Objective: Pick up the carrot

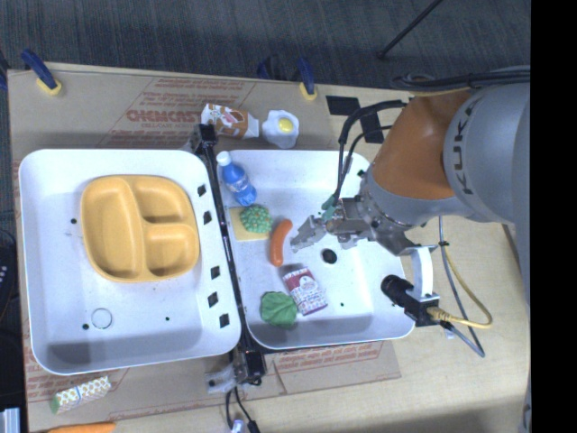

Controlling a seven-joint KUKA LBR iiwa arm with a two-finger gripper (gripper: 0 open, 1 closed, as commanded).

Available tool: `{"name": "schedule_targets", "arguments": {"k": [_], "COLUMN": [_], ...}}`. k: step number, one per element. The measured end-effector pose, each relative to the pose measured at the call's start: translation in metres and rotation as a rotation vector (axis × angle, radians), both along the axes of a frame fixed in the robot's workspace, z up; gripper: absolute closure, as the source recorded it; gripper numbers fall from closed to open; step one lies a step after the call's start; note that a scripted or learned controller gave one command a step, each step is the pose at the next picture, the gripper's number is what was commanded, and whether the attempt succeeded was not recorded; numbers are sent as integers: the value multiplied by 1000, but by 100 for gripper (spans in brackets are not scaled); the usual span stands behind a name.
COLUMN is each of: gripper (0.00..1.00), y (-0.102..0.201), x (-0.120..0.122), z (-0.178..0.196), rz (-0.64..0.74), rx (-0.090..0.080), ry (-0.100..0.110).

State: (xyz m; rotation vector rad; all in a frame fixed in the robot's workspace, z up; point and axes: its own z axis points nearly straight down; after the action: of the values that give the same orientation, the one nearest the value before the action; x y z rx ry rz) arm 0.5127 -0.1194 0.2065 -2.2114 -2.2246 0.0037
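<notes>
Desk [433,368] is carrying two white bins. Left bin [45,269] is holding a yellow divided tray [140,225]. Arm [451,156] is reaching in over the right bin [361,327], gripper [305,234] hanging just right of the carrot [279,240], fingers looking apart, nothing between them. Carrot is lying in the right bin, left of centre, below a water bottle [237,180] and green bumpy toy [255,218], above a red packet [305,290] and green leaf [279,308].

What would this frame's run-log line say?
task: pick up carrot | carrot: lying in right bin, ungrasped | hand: right of carrot, close | status: not lifted
</notes>
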Motion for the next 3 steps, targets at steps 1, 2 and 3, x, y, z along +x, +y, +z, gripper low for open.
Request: {"name": "schedule_targets", "arguments": {"k": [1, 2, 3], "gripper": [0, 100, 100], "y": [19, 19, 45], "x": [51, 51, 13], "z": [-116, -106, 45], "rz": [-91, -88, -241], "rx": [-1, -1, -2], "ry": [0, 3, -2]}}
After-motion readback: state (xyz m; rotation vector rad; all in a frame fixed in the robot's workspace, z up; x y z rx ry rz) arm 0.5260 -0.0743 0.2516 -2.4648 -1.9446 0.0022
